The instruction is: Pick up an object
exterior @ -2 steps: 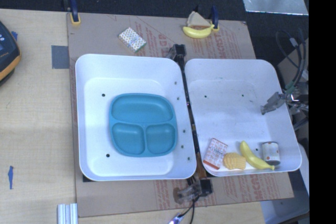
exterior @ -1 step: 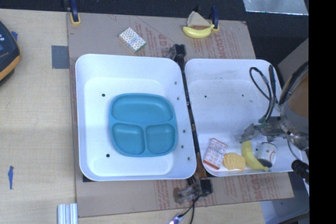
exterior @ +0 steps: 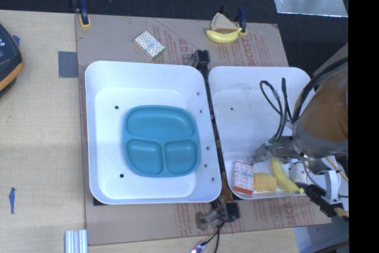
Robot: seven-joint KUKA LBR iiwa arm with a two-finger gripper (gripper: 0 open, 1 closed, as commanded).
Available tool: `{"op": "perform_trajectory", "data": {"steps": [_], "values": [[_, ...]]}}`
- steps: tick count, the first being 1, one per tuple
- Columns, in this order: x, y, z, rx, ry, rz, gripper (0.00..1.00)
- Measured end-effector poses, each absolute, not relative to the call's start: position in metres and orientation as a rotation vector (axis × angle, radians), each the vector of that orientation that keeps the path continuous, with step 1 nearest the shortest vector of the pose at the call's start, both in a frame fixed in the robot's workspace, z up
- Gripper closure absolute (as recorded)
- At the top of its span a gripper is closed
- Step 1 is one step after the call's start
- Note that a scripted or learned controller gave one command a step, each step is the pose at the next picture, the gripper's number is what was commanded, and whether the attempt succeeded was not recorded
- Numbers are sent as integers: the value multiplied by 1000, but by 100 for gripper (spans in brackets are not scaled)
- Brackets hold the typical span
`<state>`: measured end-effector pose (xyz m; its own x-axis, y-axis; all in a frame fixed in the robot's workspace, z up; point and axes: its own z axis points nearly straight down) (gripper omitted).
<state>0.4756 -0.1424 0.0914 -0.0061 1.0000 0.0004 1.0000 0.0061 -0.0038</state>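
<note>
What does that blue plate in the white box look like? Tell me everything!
The blue plate is a light blue tray with rounded corners, looking like smooth plastic. Raised ridges split it into three sections: one wide section along the far side and two smaller ones along the near side. All three hold nothing. It lies flat, right side up, near the middle of the left bin, resting on the bin's floor and touching nothing else.

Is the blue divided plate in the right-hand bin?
No, the blue divided plate lies in the left bin, apart from the right bin.
</note>
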Motion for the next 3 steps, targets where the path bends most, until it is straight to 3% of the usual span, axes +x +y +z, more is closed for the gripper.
{"op": "perform_trajectory", "data": {"steps": [1,2,3], "values": [[579,-212,92,-2217,-2226,2,0],[490,-195,94,-2215,-2224,3,0],[476,-157,91,-2213,-2225,4,0]]}}
